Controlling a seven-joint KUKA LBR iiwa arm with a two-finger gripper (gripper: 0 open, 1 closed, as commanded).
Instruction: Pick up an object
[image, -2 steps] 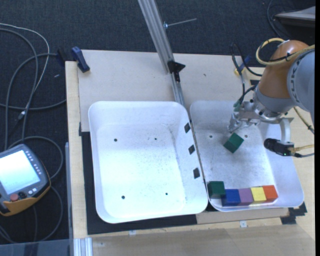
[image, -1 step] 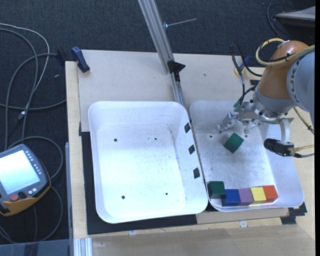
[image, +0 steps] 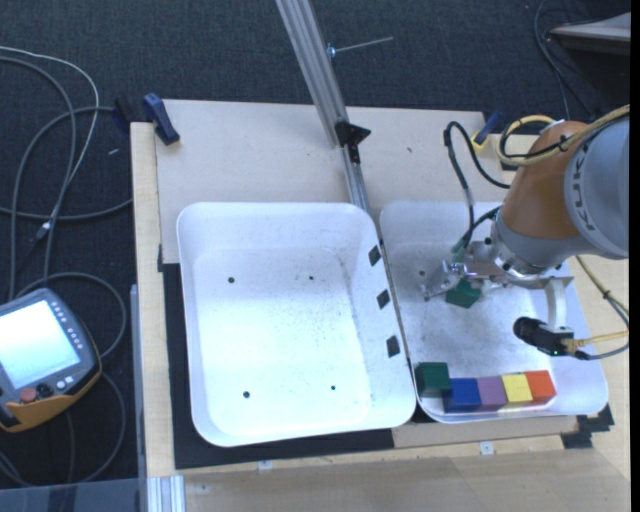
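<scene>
1. The small green block lies near the middle of the right bin, on open floor, a likely target because nothing crowds it.
2. The gripper sits right at the block's 10 o'clock edge, touching or nearly so; whether it is clamped on the block or spread beside it, I cannot tell.
3. At 6 o'clock of the block, along the bin's near wall, five cubes touch in a row: dark green cube, blue cube, purple cube, yellow cube, orange cube. Packed this tightly, they probably leave little room for a grasp.
4. At 9 o'clock stands the left bin; the shared wall is near, but I judge it no obstacle.
</scene>
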